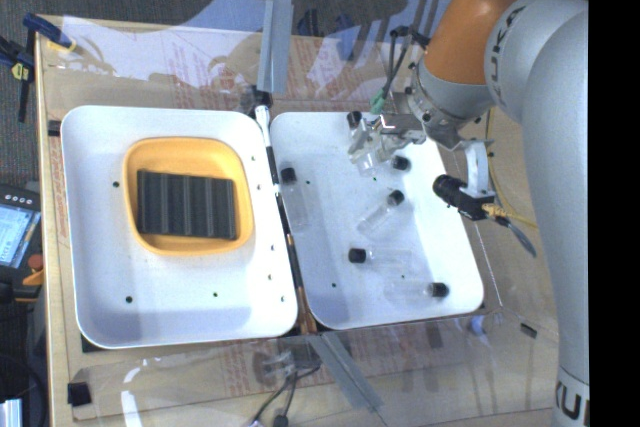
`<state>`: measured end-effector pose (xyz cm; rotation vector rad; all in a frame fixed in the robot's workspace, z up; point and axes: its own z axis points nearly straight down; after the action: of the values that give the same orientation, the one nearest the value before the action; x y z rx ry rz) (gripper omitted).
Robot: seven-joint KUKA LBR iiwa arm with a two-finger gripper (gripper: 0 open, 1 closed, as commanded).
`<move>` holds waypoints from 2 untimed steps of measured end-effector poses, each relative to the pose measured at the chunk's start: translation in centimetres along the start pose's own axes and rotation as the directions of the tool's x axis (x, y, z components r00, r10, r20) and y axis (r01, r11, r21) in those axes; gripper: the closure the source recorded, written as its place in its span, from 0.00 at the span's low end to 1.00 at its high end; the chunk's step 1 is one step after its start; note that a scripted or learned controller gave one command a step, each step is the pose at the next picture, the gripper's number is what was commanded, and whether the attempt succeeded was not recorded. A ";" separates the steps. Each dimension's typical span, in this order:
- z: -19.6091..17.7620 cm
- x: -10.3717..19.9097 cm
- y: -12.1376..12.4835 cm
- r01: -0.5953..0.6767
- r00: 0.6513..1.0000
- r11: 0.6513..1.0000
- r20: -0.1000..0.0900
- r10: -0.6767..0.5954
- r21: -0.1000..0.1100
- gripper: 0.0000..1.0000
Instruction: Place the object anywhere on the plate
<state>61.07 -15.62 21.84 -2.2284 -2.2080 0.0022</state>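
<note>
Across the right bin [455, 245], on its smooth white floor, lie several small clear vials with black caps: one [378, 213] near the middle, tilted, cap toward the upper right; one [372, 255] below it, cap at its left end; one [415, 291] close to the lower right corner, cap at its right end; one [291, 190] along the left wall, cap at its upper end. These are the task's things.

Handling, judged: light, rigid, see-through plastic or glass; round bodies likely to roll and to slip on the slick bin floor; possibly fragile if glass. Best hold is across the barrel at mid-length, fingers square to the long axis; the cap end gives a duller, surer surface.

Gripper [378, 143]: at the upper part of the right bin, below the grey wrist and orange band. Clear glints with black caps sit about its tip; whether its fingers are spread, closed or pinching a vial cannot be told.

Left bin [85, 215]: shallow, white, rounded corners. It holds the plate [185, 158], a yellow-orange rounded rectangle with a raised glossy rim and a dark ribbed insert [188, 204] at its middle. No vial lies on it; placing not yet done.

Counter [130, 55]: pale, with sheets under clear film.
</note>
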 end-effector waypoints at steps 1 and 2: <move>3.1 2.8 -1.1 0.203 0.979 0.979 0.001 -0.203 0.001 1.00; 1.0 7.5 -0.8 0.363 0.932 0.932 0.004 -0.363 -0.002 1.00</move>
<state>60.32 -8.09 20.82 -1.7848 -2.5853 0.0014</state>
